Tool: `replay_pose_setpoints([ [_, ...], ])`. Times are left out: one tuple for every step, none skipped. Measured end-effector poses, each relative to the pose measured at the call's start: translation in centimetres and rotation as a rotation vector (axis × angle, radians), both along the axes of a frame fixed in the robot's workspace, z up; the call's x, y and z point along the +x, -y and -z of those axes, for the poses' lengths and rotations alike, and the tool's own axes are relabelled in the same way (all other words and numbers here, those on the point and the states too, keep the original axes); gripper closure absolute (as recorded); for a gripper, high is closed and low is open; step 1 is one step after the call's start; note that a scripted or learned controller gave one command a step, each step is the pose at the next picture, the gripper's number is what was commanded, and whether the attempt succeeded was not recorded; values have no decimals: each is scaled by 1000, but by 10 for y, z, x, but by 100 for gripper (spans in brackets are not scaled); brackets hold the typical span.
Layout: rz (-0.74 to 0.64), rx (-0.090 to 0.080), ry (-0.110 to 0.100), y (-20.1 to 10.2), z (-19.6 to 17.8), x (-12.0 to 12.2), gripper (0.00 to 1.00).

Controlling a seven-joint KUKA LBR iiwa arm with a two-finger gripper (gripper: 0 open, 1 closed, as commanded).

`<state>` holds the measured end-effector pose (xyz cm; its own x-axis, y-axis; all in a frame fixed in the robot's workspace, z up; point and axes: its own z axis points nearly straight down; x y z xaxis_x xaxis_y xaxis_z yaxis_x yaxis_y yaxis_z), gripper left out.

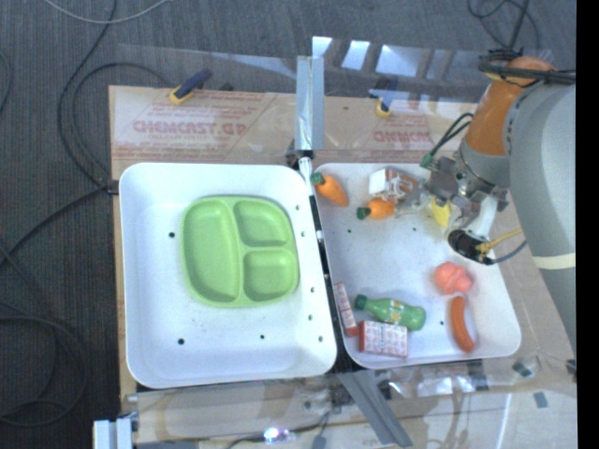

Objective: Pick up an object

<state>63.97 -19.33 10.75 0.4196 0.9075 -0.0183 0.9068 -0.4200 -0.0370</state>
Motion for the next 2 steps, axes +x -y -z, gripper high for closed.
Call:
replay_pose_setpoints([
  [-134, 15, -23, 8, 3, 18, 0],
  [-168, 3, -13, 4, 3, 16, 0],
])
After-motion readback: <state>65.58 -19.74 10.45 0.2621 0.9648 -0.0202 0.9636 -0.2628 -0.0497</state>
